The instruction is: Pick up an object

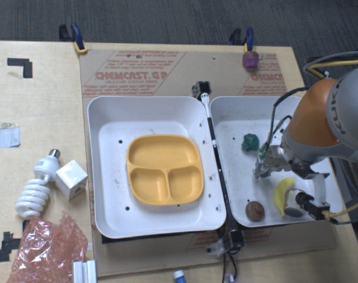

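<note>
While the near edge of the bench (43, 128) carries a crumpled pinkish plastic bag (46, 249), a spiral light bulb (37, 187) and a small white cube (71, 178) lie just beyond it, left of the two bins. Inside the left bin (108, 211) sits a yellow divided tray (165, 170), roughly centred and lying flat. Along the near side of the right bin (237, 114) rests a small brown round object (255, 210), and just right of it a banana (282, 194), curved and standing close to the arm's fittings. Above the banana the gripper (265, 168) hangs low over the bin floor, reaching in from the right under the grey and orange arm (320, 119); whether its tool is wide, narrow or holding anything cannot be told from this angle. Farther back in the same bin a small green object (250, 142) lies apart from the gripper. Beyond the bins, a purple object (250, 59) sits on the brown board (137, 69) near a blue clamp (78, 38).
</note>
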Robot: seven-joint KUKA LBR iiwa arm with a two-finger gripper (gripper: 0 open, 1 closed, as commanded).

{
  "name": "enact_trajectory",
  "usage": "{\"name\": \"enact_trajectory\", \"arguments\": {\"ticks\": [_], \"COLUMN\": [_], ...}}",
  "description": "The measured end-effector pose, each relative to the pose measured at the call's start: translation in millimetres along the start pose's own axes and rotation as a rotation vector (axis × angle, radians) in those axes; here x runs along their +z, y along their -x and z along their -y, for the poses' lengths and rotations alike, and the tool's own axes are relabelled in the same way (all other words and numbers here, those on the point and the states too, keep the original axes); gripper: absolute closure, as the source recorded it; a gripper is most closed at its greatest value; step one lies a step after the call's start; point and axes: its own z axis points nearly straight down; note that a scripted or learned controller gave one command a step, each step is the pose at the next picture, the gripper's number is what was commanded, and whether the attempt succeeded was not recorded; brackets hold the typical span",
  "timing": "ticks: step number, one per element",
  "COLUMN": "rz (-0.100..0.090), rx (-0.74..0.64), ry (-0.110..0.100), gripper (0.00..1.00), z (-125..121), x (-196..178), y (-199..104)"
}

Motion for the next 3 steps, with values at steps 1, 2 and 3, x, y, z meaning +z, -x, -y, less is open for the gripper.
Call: {"name": "enact_trajectory", "arguments": {"ticks": [1,2,3], "rz": [0.000,0.001,0.001], "rx": [0.000,0.002,-0.004], "ry": [0.000,0.003,0.002], "gripper": [0.00,1.00,1.00], "z": [51,50,-5], "x": [0,-10,-100], "y": [-20,-19,-79]}}
